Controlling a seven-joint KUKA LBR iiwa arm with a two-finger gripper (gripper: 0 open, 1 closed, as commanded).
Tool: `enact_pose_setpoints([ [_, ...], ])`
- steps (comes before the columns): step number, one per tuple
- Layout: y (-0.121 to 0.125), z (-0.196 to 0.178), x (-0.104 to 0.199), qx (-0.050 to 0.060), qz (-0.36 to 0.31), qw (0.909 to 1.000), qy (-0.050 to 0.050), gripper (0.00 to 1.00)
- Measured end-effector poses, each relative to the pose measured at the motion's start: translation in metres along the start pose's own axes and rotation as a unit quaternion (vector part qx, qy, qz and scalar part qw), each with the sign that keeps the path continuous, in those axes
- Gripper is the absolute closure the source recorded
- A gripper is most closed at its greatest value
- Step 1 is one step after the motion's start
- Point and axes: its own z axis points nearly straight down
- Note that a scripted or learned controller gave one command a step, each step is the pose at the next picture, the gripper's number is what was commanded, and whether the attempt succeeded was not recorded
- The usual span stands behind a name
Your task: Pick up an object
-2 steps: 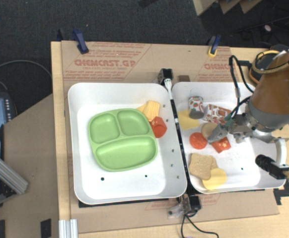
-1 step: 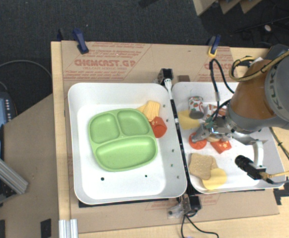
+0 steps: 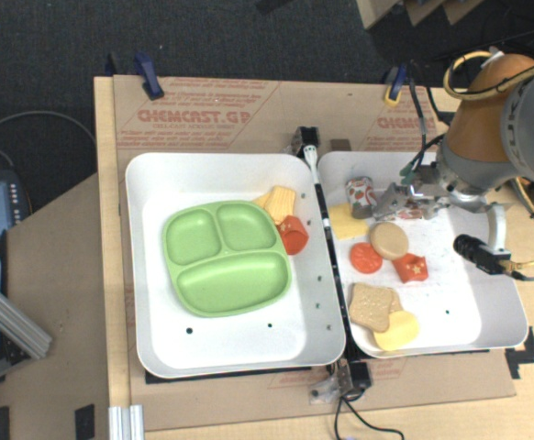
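The right bin (image 3: 501,330) holds several toy foods: a small red and white can (image 3: 360,192), a pale yellow slice (image 3: 341,221), a tan disc (image 3: 390,240), a red round slice (image 3: 366,258), a red cube (image 3: 413,268), a bread slice (image 3: 372,306) and a yellow round piece (image 3: 396,331). My gripper (image 3: 394,203) is low over the far part of this bin, just right of the can and above the tan disc. Nothing is visibly held between its fingers.
The left bin (image 3: 157,333) holds a green divided plate (image 3: 227,257), with a yellow piece (image 3: 279,202) and a red piece (image 3: 294,235) at the plate's right edge. A black part with a cable (image 3: 476,250) hangs over the right bin's right side.
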Motion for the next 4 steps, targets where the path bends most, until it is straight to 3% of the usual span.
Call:
enact_pose_setpoints([
  [1,0.037,0.033,-0.034,0.051,-0.006,0.9987,0.003,0.0],
  [2,0.035,0.031,-0.003,0.05,-0.001,0.9988,-0.003,0.0],
  [3,0.036,0.021,0.001,0.048,-0.001,0.9988,0.0,1.0],
  [4,0.036,0.021,0.001,0.048,-0.001,0.9988,0.0,0.0],
])
